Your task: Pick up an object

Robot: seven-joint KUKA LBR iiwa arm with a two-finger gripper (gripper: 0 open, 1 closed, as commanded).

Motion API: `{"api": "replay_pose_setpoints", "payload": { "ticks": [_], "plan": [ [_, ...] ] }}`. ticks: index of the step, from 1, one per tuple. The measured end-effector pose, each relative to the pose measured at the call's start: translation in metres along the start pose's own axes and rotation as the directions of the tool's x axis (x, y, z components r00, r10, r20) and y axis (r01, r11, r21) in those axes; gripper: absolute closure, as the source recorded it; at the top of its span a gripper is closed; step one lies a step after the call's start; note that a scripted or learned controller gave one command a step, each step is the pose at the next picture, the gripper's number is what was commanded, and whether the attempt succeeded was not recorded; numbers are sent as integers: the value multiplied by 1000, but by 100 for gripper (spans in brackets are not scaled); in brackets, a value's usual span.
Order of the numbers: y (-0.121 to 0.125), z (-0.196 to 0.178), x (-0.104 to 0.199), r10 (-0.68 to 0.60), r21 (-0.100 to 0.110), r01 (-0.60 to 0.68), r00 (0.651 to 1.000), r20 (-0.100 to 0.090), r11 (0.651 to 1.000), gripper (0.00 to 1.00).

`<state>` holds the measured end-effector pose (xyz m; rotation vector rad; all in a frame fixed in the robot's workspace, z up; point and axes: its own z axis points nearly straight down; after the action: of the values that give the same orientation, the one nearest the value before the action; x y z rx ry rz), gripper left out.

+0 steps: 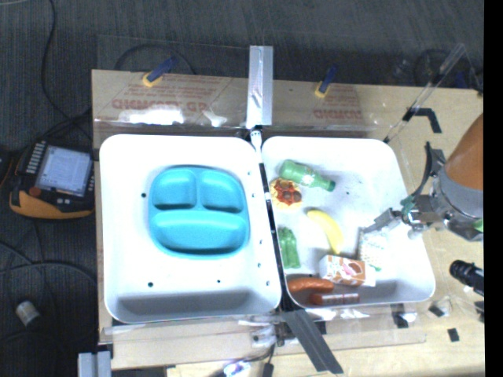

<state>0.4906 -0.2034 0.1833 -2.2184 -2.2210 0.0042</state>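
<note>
My gripper (377, 223) hangs low over the right part of the right bin (393, 163), reaching in from the right edge. No object shows in it. To its left lies a yellow banana (326, 228). Just below and left of the gripper sits a small orange and white carton (346, 270). A reddish-brown sausage (308, 284) lies by the bin's front wall. Along the left wall are a green cucumber-like piece (288, 247) and a red and yellow pizza slice (285, 191). A green bottle (305, 175) lies near the back.
The left bin (118, 210) holds a blue divided plate (198, 210). A grey metal divider (259, 85) stands behind the bins. A handheld controller (51, 179) lies off the bench at the left. Cables and small black parts sit at the right.
</note>
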Motion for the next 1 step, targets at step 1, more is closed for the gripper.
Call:
{"api": "replay_pose_setpoints", "payload": {
  "ticks": [1],
  "plan": [
    [-7,55,-4,188,1,-188,982,-3,982,0]
  ]
}}
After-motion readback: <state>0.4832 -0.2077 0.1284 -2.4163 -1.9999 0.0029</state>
